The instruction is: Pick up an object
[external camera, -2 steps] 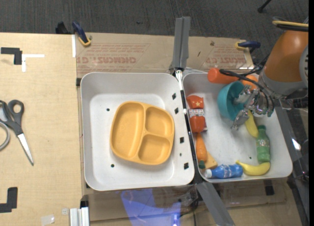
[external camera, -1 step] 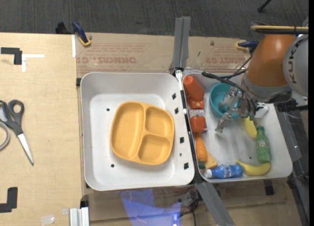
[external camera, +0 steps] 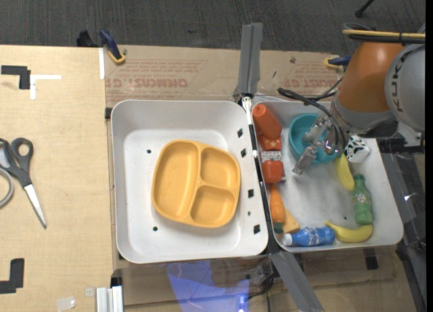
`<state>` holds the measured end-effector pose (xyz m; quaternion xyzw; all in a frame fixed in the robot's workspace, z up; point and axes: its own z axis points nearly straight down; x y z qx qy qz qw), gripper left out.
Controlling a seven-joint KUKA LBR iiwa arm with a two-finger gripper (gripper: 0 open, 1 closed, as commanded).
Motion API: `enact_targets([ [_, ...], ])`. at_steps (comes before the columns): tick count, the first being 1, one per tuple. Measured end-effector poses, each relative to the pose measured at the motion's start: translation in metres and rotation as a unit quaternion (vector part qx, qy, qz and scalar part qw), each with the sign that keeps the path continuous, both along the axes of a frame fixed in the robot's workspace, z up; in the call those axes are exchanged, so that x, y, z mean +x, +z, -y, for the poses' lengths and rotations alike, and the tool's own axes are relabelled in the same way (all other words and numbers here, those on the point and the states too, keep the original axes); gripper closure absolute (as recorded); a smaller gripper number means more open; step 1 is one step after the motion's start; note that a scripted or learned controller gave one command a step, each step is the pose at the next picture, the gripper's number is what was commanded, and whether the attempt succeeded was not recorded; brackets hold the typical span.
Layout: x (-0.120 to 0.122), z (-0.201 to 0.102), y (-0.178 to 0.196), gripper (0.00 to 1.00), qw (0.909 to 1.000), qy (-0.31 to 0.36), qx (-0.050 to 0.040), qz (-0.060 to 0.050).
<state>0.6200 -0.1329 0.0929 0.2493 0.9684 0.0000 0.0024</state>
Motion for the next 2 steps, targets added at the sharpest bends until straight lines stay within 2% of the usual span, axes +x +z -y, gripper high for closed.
enact_targets([
  [1, -0.008, -0.025, 0.001, 0.00, 0.9981, -0.061, -0.0065, 0.000],
  [2, 0.012, -0.036, 0.000, 0.00, 0.9929, -0.119, -0.0002, 0.000],
])
